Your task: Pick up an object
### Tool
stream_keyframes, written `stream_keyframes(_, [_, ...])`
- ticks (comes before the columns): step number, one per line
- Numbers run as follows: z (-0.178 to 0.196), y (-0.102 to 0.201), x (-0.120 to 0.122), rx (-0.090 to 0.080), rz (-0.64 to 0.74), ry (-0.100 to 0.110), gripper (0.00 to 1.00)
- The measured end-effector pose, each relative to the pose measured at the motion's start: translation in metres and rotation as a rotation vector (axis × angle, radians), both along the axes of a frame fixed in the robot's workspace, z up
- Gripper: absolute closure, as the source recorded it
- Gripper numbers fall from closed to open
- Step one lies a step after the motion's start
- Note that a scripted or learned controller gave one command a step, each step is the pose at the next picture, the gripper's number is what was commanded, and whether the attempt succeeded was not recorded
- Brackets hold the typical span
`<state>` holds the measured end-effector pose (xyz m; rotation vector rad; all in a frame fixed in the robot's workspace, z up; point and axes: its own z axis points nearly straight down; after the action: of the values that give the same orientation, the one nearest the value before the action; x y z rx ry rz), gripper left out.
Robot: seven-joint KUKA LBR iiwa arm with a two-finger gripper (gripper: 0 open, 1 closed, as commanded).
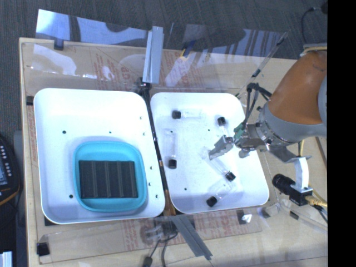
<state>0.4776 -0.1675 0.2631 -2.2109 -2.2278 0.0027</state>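
risk of a missed grasp is posed, since the clear tubes are hard to locate in the right bin and the gripper state cannot be told.

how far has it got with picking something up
Done: the gripper is over the right bin, among small clear, black-capped vials such as the one at.
In hand: nothing visibly sits between its fingers.
Left: close on an item and lift it. The blue tray lies in the left bin.
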Motion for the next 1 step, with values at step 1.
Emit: stream_keyframes(1, [-0.0528, 0.0447, -0.0006, 0.0, 0.185, -0.002, 0.0])
